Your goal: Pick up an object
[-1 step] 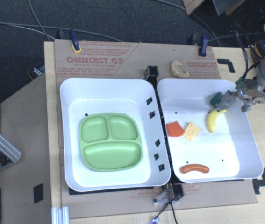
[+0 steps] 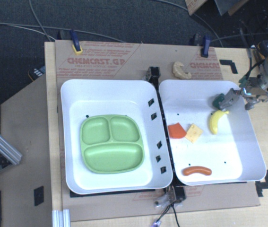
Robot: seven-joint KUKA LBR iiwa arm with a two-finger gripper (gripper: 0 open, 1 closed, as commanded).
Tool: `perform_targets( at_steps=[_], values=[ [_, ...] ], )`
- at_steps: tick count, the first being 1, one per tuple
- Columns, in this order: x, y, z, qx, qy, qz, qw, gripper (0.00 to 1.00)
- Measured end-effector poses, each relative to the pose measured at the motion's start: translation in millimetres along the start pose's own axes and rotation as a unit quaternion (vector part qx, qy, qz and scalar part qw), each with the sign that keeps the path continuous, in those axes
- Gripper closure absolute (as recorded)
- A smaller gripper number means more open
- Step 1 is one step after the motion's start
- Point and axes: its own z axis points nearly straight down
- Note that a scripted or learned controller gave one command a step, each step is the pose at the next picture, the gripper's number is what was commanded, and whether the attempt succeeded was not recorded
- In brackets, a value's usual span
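Observation:
The right white bin [image 2: 247,155] holds several small items. A yellow banana [image 2: 215,121] lies near its far right side, with a dark green object [image 2: 218,101] just above it. An orange-red piece [image 2: 176,131] and a yellow wedge [image 2: 194,133] sit side by side in the middle. A sausage [image 2: 197,171] lies near the front wall. My gripper [image 2: 245,97] hangs over the bin's far right rim, right of the green object. It looks open, with nothing between its fingers.
The left white bin [image 2: 72,126] carries a green divided plate [image 2: 112,144]. A beige lump [image 2: 181,70] lies on the cardboard behind the bins. Clamps and cables sit along the bench's far edge.

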Motion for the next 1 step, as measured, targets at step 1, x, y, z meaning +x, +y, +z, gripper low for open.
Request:
perform_targets(
  at_steps=[1],
  values=[
    [2.1, -10.3, 49.3, 0.003, 0.001, 0.0, 1.0, 0.0]
  ],
)
